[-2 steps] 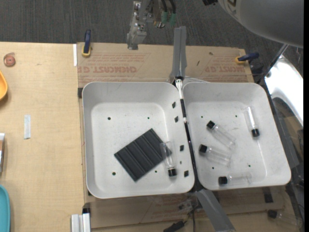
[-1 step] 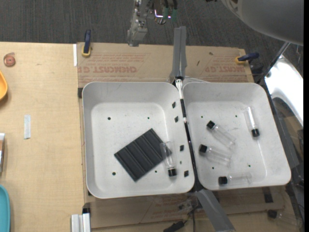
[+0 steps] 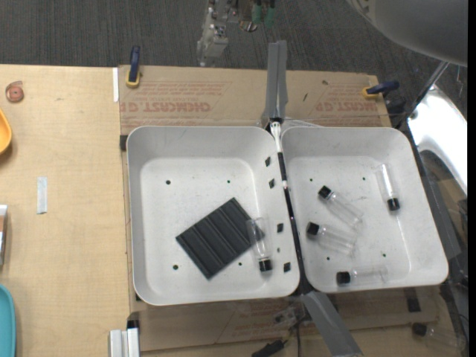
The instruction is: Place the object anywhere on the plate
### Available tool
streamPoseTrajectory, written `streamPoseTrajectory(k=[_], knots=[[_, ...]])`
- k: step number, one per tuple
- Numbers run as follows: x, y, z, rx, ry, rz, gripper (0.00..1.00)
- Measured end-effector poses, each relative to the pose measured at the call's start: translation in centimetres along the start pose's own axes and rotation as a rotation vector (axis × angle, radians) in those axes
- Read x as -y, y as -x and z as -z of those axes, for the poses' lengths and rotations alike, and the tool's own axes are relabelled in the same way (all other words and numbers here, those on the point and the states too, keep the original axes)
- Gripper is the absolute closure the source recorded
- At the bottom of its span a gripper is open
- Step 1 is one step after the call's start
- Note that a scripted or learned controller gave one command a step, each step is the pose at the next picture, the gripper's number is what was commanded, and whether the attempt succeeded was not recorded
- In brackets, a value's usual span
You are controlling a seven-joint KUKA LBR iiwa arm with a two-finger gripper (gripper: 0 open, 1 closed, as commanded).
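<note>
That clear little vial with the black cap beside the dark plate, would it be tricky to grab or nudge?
Probably. The vial looks round and smooth, and it lies on its side, so a push may send it rolling. Its clear wall suggests glass or hard plastic: likely stiff, light and slippery. It rests against the ridged dark plate, which may stop it from rolling that way.

Both bins, the left bin (image 3: pixel 149 222) and the right bin (image 3: pixel 416 199), look like smooth white plastic with a slight sheen, and the plate (image 3: pixel 218 238) in the left one is dark grey, matt and ribbed. The vials, such as the one by the plate (image 3: pixel 259 245), are clear and glassy with black caps. Under the bins lies dull brown printed cardboard (image 3: pixel 193 95), beside a pale wood-look benchtop (image 3: pixel 67 140).
</note>
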State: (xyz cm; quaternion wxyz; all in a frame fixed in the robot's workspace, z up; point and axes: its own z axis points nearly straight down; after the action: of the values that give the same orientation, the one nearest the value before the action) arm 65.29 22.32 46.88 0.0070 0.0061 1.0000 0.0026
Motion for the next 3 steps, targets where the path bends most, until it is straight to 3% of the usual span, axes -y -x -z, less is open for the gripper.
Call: streamPoseTrajectory(k=[2, 3], knots=[[-0.1, 0.3, 1.8, 0.007, 0.003, -0.001, 1.00], [-0.6, 0.5, -2.7, -0.012, -0.005, 0.098, 1.00]])
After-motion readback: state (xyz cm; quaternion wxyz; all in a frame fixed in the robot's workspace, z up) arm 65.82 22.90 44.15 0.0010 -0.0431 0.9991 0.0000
